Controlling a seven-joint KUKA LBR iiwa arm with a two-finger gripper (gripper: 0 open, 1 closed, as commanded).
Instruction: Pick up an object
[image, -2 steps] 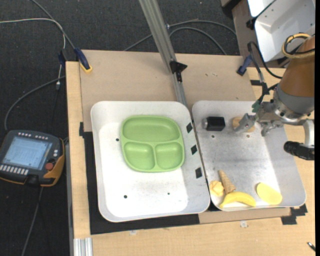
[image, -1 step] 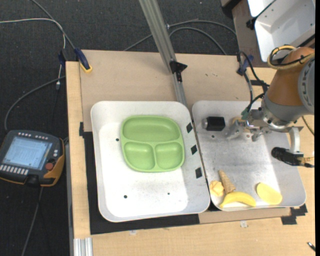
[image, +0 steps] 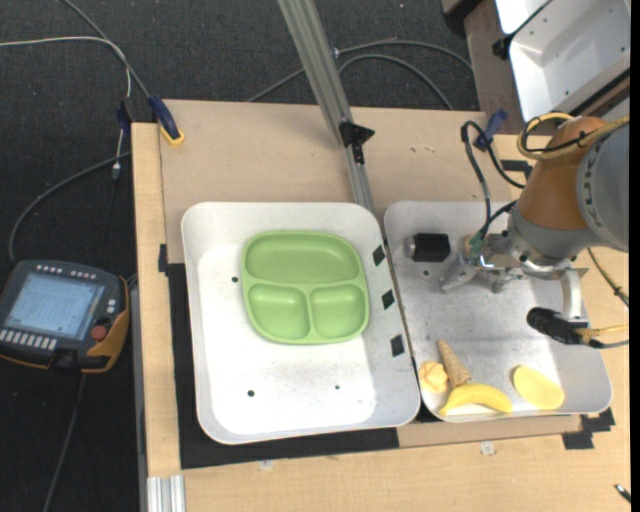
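Two white bins side by side on the table (image: 260, 150). Using the right bin (image: 560, 350) as the landmark: end effector (image: 480, 270) hovering low over its far half, nothing visibly gripped, honestly can't tell how wide it's spread. Small black block (image: 431, 246) just beside it toward the left bin. Banana (image: 476, 400), cone-shaped piece (image: 453, 362) and yellow chip-like thing (image: 537, 387) clustered along the near edge. Green divided plate (image: 305, 286) over in the left bin (image: 215, 380).
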